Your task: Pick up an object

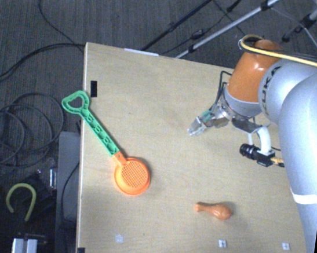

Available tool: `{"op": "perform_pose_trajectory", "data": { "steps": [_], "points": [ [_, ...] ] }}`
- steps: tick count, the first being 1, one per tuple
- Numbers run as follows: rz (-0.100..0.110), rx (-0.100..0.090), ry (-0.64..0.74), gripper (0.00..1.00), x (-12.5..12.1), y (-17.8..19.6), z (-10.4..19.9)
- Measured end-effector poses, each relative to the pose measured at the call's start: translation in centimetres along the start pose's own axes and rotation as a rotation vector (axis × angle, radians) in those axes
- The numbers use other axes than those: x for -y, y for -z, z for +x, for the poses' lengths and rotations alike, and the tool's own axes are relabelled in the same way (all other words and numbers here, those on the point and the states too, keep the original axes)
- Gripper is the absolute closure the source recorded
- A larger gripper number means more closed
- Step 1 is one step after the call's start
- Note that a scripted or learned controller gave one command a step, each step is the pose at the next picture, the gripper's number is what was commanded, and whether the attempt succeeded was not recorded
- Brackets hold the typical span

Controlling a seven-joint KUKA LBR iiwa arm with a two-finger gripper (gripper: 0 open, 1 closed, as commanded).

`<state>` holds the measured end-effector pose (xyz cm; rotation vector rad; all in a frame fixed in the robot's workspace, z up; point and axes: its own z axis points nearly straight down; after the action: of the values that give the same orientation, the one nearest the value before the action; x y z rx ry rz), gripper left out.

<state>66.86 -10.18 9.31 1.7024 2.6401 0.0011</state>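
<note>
You have open table (169,89) all around; only the strainer (109,145) and orange pear-shaped toy (215,210) interrupt it.

Showing dark upright lettering, seemingly part of "KUKA", on the grey rounded casing of the arm (301,108), just beside the orange band (253,69) and running down from it. Not reading clearly enough to confirm each letter. Bearing no other legible text, label or number anywhere else around that casing.
</note>
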Motion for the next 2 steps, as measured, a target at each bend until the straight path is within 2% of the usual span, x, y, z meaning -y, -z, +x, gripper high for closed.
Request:
{"op": "perform_pose_trajectory", "data": {
  "steps": [1,2],
  "points": [
    [0.000,0.000,0.000,0.00,0.00,-0.01,0.00],
    [0.000,0.000,0.000,0.00,0.00,-0.01,0.00]
  ]
}}
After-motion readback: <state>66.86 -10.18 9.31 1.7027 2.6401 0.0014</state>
